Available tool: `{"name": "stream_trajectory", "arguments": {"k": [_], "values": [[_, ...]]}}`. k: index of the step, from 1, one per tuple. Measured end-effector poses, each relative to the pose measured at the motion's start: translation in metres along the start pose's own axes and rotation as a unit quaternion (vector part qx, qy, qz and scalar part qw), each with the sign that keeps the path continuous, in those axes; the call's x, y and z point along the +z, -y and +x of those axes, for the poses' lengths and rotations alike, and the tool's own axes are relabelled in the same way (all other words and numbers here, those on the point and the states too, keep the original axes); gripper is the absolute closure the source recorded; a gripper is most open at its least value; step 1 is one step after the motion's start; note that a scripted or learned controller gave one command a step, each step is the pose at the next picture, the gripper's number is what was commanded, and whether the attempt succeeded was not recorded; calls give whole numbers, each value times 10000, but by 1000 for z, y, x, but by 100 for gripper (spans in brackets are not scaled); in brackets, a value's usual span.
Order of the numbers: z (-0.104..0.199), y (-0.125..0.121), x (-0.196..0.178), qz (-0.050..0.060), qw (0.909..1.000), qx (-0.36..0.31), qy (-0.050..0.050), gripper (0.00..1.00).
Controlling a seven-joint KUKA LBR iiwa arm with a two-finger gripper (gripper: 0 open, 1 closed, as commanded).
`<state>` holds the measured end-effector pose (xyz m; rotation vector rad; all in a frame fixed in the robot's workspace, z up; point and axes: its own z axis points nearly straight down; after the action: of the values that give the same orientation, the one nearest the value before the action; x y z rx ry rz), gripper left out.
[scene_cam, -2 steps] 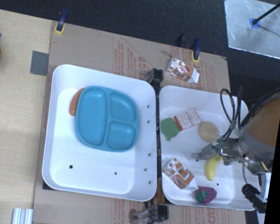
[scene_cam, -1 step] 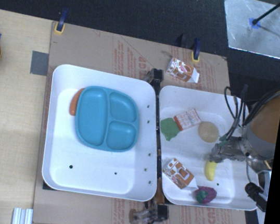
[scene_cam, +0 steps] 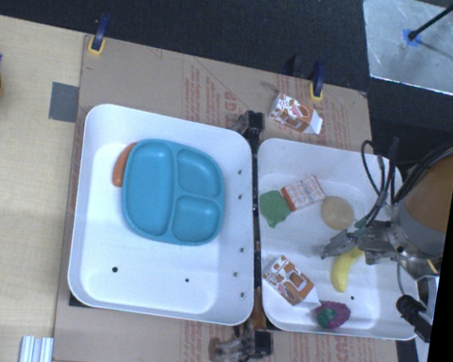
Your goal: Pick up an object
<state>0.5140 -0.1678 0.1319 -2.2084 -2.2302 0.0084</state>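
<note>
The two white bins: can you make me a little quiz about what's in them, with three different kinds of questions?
1. True or false: the blue divided plate lies in the left bin.
2. Which thing lies nearest the end effector? A) the yellow banana B) the green piece C) the orange hot dog
3. Fill in: the small packet outside the bins lies on the brown ____.

Key: 1 true. 2 A. 3 cardboard.
</note>
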Motion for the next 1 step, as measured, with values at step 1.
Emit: {"name": "stream_trajectory", "arguments": {"k": [1], "values": [[4,-3,41,-8,10000,23,-8,0]]}}
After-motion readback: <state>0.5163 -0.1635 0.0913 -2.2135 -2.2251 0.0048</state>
